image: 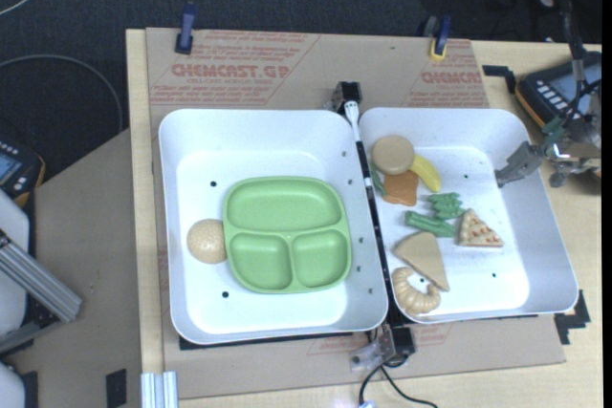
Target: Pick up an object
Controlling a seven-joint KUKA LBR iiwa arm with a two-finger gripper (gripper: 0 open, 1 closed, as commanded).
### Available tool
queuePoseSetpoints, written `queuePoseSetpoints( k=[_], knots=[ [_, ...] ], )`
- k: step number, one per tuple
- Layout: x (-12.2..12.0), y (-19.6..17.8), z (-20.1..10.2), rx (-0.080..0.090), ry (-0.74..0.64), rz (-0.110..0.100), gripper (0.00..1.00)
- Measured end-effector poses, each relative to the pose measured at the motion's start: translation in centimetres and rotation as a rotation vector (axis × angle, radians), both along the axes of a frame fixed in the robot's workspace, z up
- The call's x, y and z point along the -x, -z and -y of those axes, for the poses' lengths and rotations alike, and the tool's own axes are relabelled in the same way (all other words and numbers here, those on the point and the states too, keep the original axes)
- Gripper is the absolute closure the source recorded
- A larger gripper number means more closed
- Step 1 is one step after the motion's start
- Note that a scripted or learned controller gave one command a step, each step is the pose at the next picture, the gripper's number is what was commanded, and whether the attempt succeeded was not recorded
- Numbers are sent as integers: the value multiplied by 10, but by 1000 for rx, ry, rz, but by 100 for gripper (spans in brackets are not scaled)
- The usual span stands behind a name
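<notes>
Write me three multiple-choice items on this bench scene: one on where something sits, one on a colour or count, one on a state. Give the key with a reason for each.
1. Where does the round tan bun lie?
A. In a tray compartment
B. In the left bin, touching the tray's left side
C. In the right bin

2. How many compartments does the green tray have?
A. Two
B. Three
C. Four

3. What is the state of the pizza slice?
A. Lying flat in the right bin
B. Held in the gripper
C. Resting in the tray

Key: 1 B, the bun rests on the bin floor against the tray. 2 B, one wide section above two small ones. 3 A, it lies beside the green vegetable, apart from the gripper.
</notes>
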State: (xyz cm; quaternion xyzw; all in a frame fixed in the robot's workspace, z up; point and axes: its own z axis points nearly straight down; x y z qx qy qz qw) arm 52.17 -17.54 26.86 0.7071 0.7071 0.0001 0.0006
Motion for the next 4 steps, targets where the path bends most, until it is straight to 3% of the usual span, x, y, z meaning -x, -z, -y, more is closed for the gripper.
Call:
queuePoseSetpoints(
  k=[1, 2, 3, 4],
  knots=[
    [1, 150, -24, -7, -2, -16, 0],
    [-79, 185, -53, 0, -6, 4, 0],
    [-78, 171, -51, 0, -1, 6, 100],
    [-44, 167, -76, -3, -1, -6, 100]
  ],
)
